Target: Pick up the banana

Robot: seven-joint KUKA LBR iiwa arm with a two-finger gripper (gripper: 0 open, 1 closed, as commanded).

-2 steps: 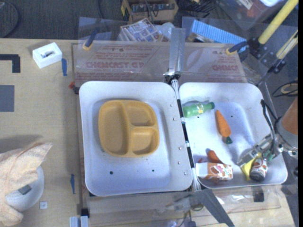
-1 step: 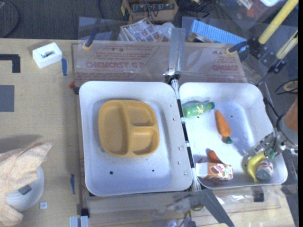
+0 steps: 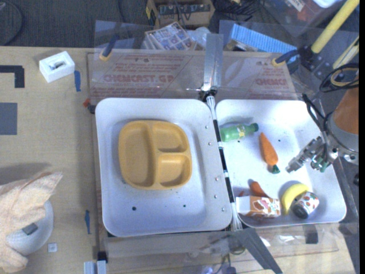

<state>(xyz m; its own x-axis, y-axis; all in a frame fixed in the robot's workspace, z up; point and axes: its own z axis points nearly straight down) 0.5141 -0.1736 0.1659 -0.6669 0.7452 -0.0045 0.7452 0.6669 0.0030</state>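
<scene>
Two shallow white bins sit side by side. The left bin [image 3: 108, 153] holds a yellow divided plate [image 3: 154, 154]. In the right bin [image 3: 285, 116], the banana [image 3: 292, 193] lies near the front, touching a small round container [image 3: 306, 205], beside a carton [image 3: 262, 206]. A carrot [image 3: 268, 149] and green bottle [image 3: 236, 132] lie farther back. The gripper [image 3: 308, 156] hovers above the banana's far side, fingers slightly parted, holding nothing

Pale wooden bench [image 3: 45, 130], dark floor [image 3: 51, 10] behind, clear plastic sheeting [image 3: 148, 76], cluttered cardboard box [image 3: 177, 4]
</scene>
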